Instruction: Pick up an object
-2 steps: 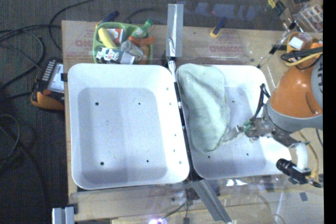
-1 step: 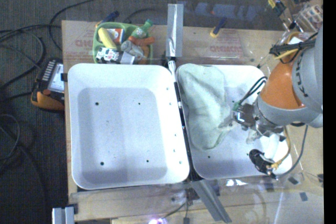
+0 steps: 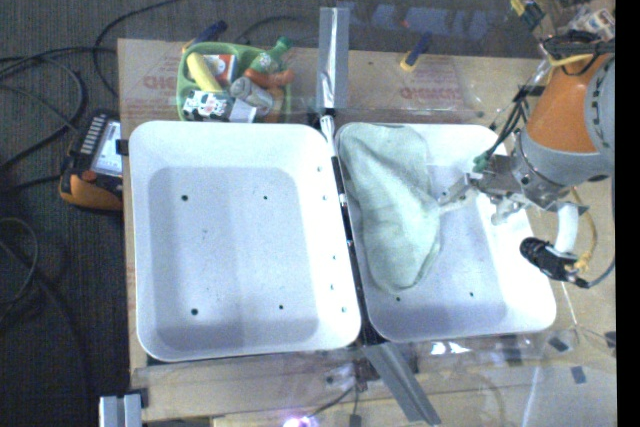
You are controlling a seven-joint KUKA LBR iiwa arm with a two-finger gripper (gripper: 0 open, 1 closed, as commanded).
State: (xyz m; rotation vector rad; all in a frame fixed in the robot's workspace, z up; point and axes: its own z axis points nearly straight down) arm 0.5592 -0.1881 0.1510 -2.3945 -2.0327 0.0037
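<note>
A pale green cloth [image 3: 395,205] lies crumpled in the right white bin [image 3: 480,300], spread from the bin's back left corner toward its middle. The grey arm with its orange band [image 3: 560,110] reaches in over the bin's right rim. Its gripper [image 3: 462,187] sits low at the cloth's right edge, close to or touching the fabric. Whether any cloth is caught in it cannot be told from this view.
The left white bin [image 3: 160,155] stands beside the right one, with a metal divider post [image 3: 333,55] behind the seam. A green basket [image 3: 232,80] of small items sits at the back left. An orange device [image 3: 88,165] and cables lie on the floor to the left.
</note>
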